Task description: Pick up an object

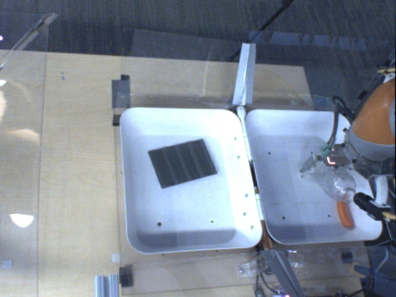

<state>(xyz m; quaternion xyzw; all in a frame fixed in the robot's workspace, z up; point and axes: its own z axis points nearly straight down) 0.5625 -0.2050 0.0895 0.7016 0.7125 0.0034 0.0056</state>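
Observation:
A dark grey ribbed flat pad (183,163) lies in the left bin (139,184), slightly rotated. In the right bin (278,197), a clear plastic object (331,179) sits near the right side, and a small orange stick-like piece (344,215) lies just below it near the front right corner. My gripper (329,161) hangs low over the right bin's right side, right at the upper edge of the clear object. The arm's grey wrist and orange band (376,117) stand above and to the right of it. Whether anything is held is hidden by glare and the clear plastic.
A metal post (244,79) rises at the back where the two bins meet. A black clamp (122,94) sits at the left bin's back left corner. Cables and brackets (275,271) crowd the front edge below the right bin.

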